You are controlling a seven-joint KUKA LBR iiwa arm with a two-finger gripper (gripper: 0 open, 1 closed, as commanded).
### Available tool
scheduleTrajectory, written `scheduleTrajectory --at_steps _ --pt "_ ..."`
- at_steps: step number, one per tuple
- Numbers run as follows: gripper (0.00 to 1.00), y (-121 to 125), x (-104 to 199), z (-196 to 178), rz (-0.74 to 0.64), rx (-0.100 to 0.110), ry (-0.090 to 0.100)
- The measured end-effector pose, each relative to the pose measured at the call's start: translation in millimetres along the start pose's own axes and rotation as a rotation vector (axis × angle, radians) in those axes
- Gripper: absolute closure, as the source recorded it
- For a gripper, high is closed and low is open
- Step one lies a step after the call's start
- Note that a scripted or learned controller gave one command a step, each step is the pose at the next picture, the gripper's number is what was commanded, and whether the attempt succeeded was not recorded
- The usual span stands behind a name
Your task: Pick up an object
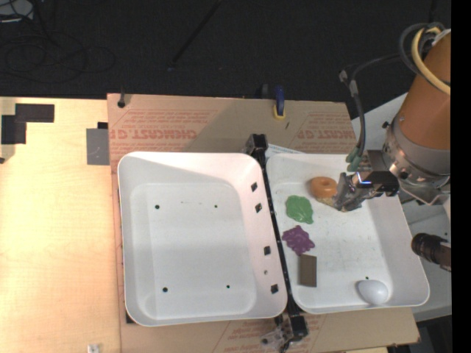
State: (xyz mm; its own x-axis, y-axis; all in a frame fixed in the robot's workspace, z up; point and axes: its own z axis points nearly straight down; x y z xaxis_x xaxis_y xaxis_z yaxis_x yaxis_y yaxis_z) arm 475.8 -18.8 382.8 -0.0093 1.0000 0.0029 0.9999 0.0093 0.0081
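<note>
- Left bin (pixel 136 197) – biggest thing I see, sits at 9 o'clock of the bench, nothing in it to go for, so my pick won't happen on that side.
- Right bin (pixel 394 230) – touching the left one along the middle seam; all the candidates lie in it, which is why the arm (pixel 430 116) reaches in from 3 o'clock.
- Gripper (pixel 352 194) – low over the bin's 12 o'clock end, just beside the orange round piece (pixel 321 188), on that piece's 3 o'clock side. I can't tell how it is set, and I see nothing clamped in it.
- My guess: the orange piece is the target, simply because it is nearest.
- Green blob (pixel 299 209) – near the orange one at its 7 o'clock, apart from it.
- Purple lump (pixel 297 238) – at 6 o'clock of the green.
- Brown flat block (pixel 307 271) – just below the purple, lying flat, hard to get under.
- White rounded item (pixel 373 291) – at the bin's 5 o'clock corner, well apart from the rest.
</note>
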Motion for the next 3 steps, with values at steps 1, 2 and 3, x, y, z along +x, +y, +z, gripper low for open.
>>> scheduleTrajectory --at_steps 1,2,3 --pt "1.00 -1 21 103 0.007 0.018 -0.002" --pt "1.00 -5 -46 201 0.017 0.022 -0.004" --pt "1.00 11 8 109 0.003 0.003 -0.001"
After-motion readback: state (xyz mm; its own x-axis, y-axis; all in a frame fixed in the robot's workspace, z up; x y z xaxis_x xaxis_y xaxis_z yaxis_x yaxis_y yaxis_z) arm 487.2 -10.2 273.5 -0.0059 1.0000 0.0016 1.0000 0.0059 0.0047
